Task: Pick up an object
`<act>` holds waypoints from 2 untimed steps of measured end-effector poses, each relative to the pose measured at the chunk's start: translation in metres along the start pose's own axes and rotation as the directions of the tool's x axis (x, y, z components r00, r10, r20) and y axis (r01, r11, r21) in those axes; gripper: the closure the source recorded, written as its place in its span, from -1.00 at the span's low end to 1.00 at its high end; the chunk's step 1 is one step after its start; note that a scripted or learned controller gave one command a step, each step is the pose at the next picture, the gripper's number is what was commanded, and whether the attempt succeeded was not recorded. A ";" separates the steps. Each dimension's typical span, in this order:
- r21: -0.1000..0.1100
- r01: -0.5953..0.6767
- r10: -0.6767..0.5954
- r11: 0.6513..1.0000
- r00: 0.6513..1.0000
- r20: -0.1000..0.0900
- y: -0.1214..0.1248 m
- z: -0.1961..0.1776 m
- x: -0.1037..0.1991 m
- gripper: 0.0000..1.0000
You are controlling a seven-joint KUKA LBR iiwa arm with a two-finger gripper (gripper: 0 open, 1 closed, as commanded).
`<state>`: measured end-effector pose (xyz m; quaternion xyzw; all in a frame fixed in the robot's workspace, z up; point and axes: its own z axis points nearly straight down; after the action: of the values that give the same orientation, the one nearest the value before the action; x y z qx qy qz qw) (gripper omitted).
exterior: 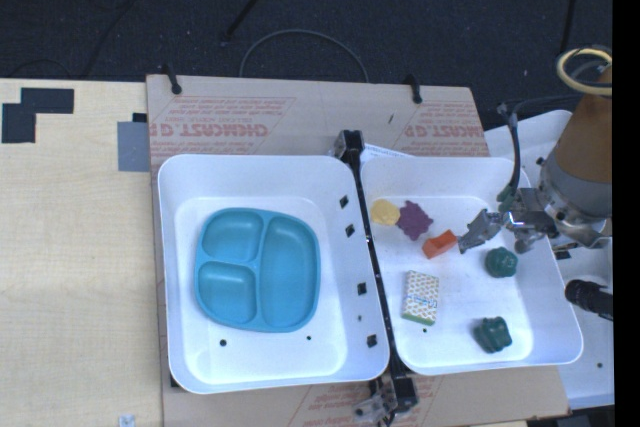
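Note:
The right bin (560, 340) holds several small objects: a yellow piece (385, 211), a purple piece (414, 219), an orange block (439, 244), a patterned white-and-green box (421, 297), a round dark green object (501, 262) and a second dark green object (491, 334). My gripper (500, 237) reaches in from the right and hangs over the bin's right half, just above the round green object and right of the orange block. Its fingers (478, 229) are spread open with nothing between them.
The left bin (180, 185) holds a blue divided plate (258, 269). A black divider (365, 245) runs between the bins. Cardboard (260, 120) lies under them, and cables cross the dark floor behind. The arm's grey and orange body (585, 150) stands at the right edge.

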<state>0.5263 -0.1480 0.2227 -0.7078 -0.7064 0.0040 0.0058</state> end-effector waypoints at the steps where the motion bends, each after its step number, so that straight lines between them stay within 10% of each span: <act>1: -0.012 0.002 -0.002 1.000 1.000 0.002 0.002 -0.006 0.000 -1.00; 2: -0.006 0.002 -0.002 1.000 1.000 0.001 0.004 0.039 -0.004 -1.00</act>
<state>0.5294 -0.1523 0.1839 -0.7072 -0.7070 0.0021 0.0036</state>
